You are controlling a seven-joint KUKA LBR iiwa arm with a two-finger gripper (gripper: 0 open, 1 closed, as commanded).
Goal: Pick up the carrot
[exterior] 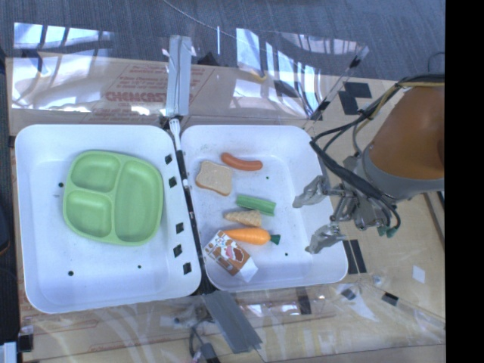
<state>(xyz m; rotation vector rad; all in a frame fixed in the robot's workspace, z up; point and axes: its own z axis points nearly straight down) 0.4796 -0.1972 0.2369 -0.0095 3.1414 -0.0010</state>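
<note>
Gripper (318, 215) at three o'clock over right bin (291, 138), fingers spread apart, nothing between them. Carrot (248, 236) lying well apart at its nine o'clock, between cone (243, 218) and small carton (229, 254).

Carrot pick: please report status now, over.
Gripper open, over right bin's right edge, holding nothing. Carrot lying in right bin, untouched. Snack carton and corn piece close beside it.

Carrot (249, 235) hemmed: cone (243, 218) above, carton (228, 253) below; right side free.
</note>
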